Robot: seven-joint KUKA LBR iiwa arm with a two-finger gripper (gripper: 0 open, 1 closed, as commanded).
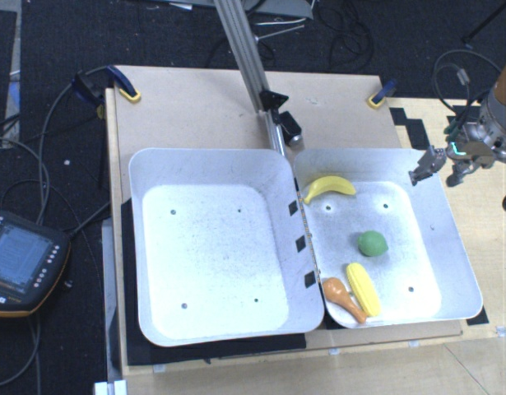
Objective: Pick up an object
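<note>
End effector (438, 168) hangs at the upper right rim of the right bin (450, 237), two dark fingers spread apart and nothing between them. Nothing has been picked yet; by the look of it the whole grasp remains to be done: choose a target, descend, close, lift. Candidates all lie in the right bin. Yellow banana (328, 188) near that bin's upper left corner, closest to the divider. Green ball (372, 243) near the bin's middle, apart from everything else, likely the easiest approach though round and apt to roll. Yellow corn-like piece (362, 288) at the bin's lower left, touching or just overlapping an orange pear-shaped piece (341, 295) beside it at the bin's lower rim; that pair is crowded against each other and the wall, a harder grab in my judgement. Left bin (211, 245), beside the right bin, shows bare speckled floor. Beyond the right bin's top edge, a slanted metal rail (246, 48) ends with a black clamp (279, 113) at the seam between the bins; it sits near the banana and could hinder a reach there. Table (318, 105) carries both bins; a handheld pendant (18, 262) rests well left of them.
</note>
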